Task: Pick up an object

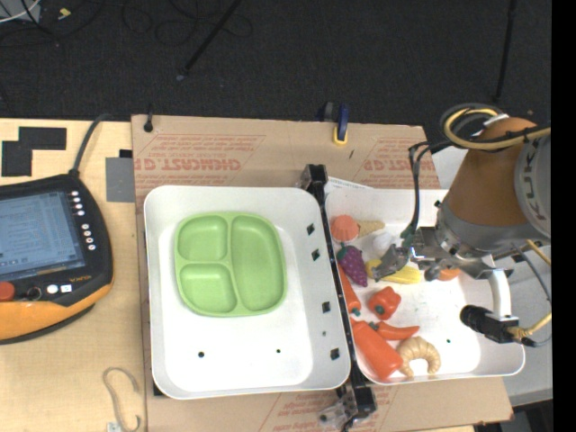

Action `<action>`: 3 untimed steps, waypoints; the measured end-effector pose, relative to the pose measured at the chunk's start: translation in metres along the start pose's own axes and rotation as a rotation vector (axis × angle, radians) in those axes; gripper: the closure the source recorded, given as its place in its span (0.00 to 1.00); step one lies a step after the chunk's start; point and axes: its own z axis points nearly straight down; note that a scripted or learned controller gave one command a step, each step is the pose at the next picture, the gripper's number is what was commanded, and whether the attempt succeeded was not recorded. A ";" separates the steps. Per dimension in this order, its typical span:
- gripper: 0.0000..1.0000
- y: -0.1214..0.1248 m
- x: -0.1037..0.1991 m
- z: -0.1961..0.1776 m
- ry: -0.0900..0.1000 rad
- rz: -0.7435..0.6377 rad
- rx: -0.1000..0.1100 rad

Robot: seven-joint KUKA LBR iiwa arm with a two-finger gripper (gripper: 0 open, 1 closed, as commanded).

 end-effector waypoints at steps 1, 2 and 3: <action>0.00 -0.004 0.004 0.063 0.001 -0.001 -0.001; 0.00 -0.004 0.004 0.073 -0.001 0.005 -0.006; 1.00 -0.005 0.001 0.063 0.000 0.015 -0.003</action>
